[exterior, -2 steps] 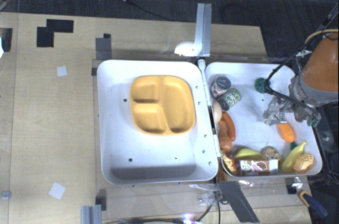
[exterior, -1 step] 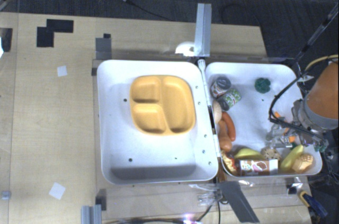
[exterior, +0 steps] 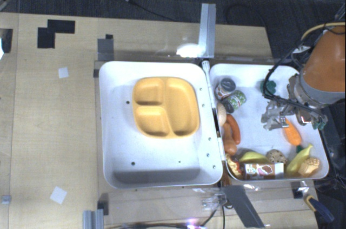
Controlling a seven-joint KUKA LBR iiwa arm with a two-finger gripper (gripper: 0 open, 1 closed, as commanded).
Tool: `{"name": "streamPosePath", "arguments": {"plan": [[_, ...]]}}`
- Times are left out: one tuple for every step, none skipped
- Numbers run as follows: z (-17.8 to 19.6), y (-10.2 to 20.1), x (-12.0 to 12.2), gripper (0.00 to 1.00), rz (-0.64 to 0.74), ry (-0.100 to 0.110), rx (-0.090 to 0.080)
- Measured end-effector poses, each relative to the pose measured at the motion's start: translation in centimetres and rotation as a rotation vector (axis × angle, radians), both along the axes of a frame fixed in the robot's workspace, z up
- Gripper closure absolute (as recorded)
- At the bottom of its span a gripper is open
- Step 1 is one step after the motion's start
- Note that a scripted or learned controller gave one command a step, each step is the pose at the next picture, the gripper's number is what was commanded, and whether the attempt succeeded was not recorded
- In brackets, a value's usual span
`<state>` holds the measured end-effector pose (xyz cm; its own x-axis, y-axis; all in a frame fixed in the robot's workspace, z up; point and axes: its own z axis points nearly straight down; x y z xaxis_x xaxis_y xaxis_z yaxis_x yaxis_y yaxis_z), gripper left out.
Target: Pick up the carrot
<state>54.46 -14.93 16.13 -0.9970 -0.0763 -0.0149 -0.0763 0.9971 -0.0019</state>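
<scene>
Two shallow white bins are sitting side by side on the pale wooden bench [exterior: 48,130]. The left white bin [exterior: 116,157] is holding one yellow three-compartment plastic plate [exterior: 165,106]. The right white bin [exterior: 251,73] is holding the rest: one small orange carrot [exterior: 292,135] lying tilted near its right wall, one green-labelled can [exterior: 234,99], one grey round lid-like item [exterior: 227,84], one reddish sausage [exterior: 232,129], two yellow bananas [exterior: 254,157] [exterior: 300,158], one brown cookie [exterior: 275,156], and one boxed snack [exterior: 263,170] along the front wall. The grey end effector [exterior: 277,119] is hovering just left of the carrot, touching or nearly touching its upper end; whether its grip is wide or narrow cannot be told from here.
</scene>
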Motion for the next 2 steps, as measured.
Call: {"name": "streamPosePath", "arguments": {"plan": [[-7.1,-5.6,-3.1,1.0,0.183,0.001,-0.004],[-7.0,-3.0,-3.8,1.0,0.3,-0.005,-0.012]]}}
